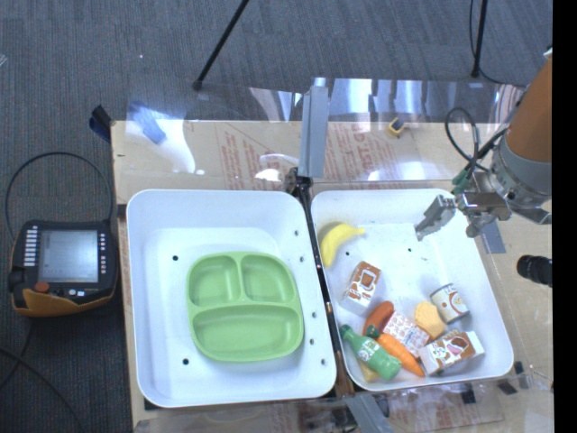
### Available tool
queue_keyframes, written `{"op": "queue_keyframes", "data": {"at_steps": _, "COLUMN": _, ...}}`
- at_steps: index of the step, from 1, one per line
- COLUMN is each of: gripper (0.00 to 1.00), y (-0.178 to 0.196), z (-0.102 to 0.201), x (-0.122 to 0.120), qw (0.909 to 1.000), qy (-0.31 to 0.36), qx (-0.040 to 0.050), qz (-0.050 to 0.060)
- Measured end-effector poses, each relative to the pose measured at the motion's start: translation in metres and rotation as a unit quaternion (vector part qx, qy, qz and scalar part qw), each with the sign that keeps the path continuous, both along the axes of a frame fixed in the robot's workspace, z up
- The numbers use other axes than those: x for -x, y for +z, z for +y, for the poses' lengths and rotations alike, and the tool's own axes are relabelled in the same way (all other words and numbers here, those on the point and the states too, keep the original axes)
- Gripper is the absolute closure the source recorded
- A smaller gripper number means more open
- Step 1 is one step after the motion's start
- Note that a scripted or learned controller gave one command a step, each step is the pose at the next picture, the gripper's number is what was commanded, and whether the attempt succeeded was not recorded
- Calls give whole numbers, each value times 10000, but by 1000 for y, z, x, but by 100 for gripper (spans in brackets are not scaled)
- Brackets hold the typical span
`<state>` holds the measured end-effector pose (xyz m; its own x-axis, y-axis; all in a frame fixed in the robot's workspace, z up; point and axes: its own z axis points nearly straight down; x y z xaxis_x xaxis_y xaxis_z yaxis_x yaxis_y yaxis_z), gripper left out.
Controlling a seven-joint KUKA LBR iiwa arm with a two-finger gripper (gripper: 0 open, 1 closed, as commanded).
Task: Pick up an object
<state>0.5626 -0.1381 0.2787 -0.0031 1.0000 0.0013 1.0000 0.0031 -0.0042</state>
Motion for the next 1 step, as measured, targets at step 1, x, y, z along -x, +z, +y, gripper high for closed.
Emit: {"op": "queue_keyframes", "data": {"at_steps": 1, "gripper": 0, "y": -76, "z": 10, "x": 50, "qw": 9974, "qy": 719, "qx": -8, "qz": 6}}
